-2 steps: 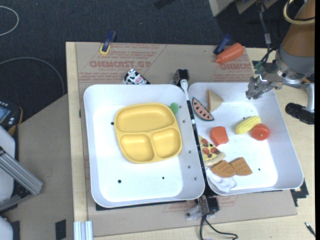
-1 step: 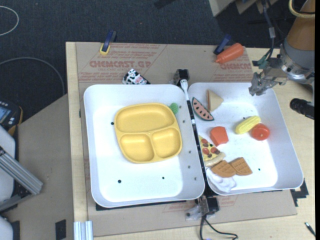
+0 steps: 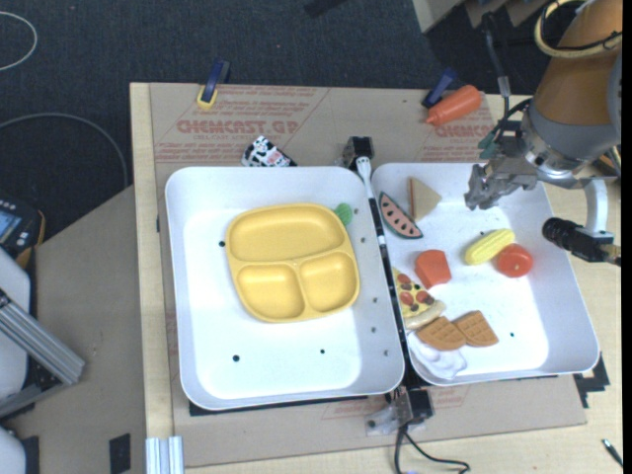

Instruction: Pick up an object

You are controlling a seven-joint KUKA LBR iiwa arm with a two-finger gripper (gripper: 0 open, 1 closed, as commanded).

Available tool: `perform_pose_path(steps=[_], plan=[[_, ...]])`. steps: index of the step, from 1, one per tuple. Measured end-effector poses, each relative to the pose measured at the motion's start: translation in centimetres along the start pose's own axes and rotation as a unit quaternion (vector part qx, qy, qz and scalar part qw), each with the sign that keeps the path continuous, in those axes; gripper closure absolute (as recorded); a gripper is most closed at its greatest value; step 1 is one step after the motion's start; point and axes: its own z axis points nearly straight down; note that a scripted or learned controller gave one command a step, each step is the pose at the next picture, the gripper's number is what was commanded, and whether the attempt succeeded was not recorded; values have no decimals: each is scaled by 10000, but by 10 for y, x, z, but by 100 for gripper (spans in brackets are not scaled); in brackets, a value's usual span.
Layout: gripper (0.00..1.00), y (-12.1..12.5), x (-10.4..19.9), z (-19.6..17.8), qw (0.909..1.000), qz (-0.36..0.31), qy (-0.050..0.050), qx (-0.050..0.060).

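Brown waffle-shaped toy pieces (image 3: 457,331) nearest lens, right bin front. Yellow toy corn cob (image 3: 489,246) lies just below-front of claw (image 3: 486,192), long axis slanted; claw state indiscernible.

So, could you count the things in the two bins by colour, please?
Yellow: 2, tray, corn
Red: 3, watermelon slice, block, tomato
Brown or tan: 3, sandwich wedge, two waffles
Mixed: 1, pizza slice
White: 1, cloth
Total: 10

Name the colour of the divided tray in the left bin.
Yellow divided tray, in the camera view.
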Motion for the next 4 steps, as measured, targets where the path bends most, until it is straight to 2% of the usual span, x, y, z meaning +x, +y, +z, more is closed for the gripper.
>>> perform_pose_path(steps=[1,2,3,4], plan=[[100,-36,52,-3,10000,-13,7,3],[100,-48,87,-16,10000,-13,5,-6],[100,-64,88,-6,10000,16,-2,1],[100,-62,78,-2,10000,16,-5,-4]])
